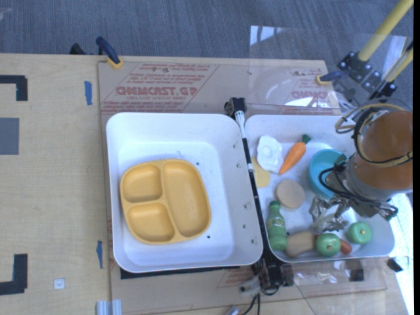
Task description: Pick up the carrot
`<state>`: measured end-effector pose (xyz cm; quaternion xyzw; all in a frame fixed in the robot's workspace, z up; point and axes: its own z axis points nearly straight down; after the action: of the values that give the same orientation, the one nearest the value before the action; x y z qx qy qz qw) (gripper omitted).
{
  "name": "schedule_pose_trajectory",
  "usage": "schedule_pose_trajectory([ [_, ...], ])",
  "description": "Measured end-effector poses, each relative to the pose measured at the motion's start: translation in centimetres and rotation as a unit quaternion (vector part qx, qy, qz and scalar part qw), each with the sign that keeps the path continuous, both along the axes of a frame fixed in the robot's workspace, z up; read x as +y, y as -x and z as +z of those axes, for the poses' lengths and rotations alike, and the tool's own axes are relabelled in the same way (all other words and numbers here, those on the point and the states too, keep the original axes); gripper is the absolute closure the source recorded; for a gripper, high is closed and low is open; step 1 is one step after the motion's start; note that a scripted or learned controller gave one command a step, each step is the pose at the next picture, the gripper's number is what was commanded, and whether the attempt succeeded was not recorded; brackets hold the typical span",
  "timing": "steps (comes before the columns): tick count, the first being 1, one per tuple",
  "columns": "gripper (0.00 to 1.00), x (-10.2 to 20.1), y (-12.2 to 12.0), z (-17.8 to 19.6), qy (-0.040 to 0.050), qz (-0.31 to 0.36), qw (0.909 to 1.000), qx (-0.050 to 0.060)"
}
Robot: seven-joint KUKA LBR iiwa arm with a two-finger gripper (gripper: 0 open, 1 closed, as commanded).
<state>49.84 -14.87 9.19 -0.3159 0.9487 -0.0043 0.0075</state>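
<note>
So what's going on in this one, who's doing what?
A grey arm with an orange band reaches in from the right over the right bin, its gripper low among the toy food near the green apples. The carrot it is meant to pick up lies untouched toward the back of that bin, beside the fried egg and the blue bowl. Nothing shows between the fingers. The left bin holds a yellow divided plate.

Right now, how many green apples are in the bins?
2, both in the right bin near its front edge: one green apple beside the bread roll, the other further right. The arm may hide more.
</note>
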Motion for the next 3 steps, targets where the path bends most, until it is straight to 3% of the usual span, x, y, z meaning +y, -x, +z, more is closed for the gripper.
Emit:
schedule_pose_trajectory([
  [1, 0.00, -0.1, -0.1, -0.1, 0.0003, -0.001, 1.0000, -0.002],
  [2, 0.00, 10.4, -4.2, 9.9, -0.0042, -0.039, 0.9992, 0.000],
  [3, 0.00, 6.0, -9.2, 0.6, -0.0005, 0.124, 0.9923, 0.003],
])
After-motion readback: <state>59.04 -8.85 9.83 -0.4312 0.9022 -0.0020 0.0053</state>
